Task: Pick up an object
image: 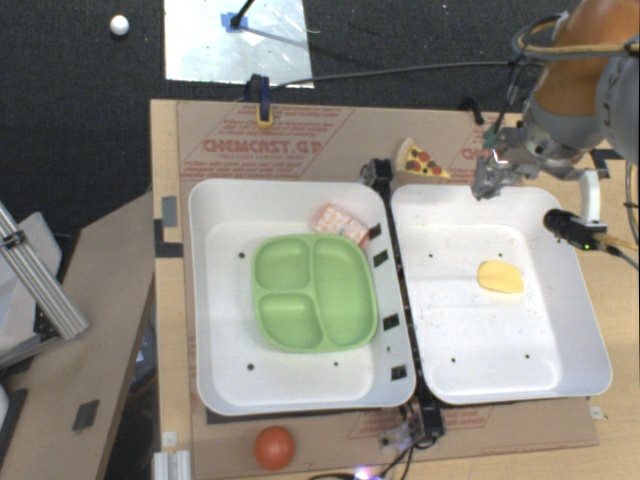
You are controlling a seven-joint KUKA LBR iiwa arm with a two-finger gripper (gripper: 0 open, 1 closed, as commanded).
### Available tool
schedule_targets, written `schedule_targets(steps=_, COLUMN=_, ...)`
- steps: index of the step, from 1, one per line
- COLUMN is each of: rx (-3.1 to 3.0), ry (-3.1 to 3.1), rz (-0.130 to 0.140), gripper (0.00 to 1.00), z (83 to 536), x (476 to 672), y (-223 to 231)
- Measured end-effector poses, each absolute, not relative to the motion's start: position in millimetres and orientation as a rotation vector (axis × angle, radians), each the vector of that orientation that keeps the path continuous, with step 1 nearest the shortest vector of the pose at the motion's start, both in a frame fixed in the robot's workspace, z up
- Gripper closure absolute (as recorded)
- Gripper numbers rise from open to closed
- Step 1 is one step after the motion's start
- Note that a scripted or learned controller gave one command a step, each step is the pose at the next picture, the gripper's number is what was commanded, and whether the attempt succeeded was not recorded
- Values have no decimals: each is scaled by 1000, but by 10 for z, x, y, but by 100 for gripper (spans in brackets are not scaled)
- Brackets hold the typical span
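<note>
A yellow oval object point(500, 277) lies in the right white bin point(540, 368), toward its right side. In the left bin point(215, 368) sits a green divided plate point(313, 292), and a pink block point(341, 224) rests by the plate's far edge. My gripper point(487, 186) hangs at the far rim of the right bin, above and slightly left of the yellow object and well apart from it. I see nothing held in it.
A pizza-slice toy point(422, 161) lies on the bench just behind the bins. An orange ball point(274, 447) sits at the bench's front edge. Black clips line the seam between the bins. A foil sheet point(236, 28) lies on the floor behind.
</note>
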State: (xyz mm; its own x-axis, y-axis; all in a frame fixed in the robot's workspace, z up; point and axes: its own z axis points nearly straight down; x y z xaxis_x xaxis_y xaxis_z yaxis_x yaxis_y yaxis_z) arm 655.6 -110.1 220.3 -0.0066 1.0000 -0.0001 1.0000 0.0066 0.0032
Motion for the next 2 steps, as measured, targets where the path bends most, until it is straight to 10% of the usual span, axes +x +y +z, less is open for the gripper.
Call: schedule_targets(steps=2, rx=2212, ry=2231, rz=3, gripper=100, z=2071, x=6528, y=-36)
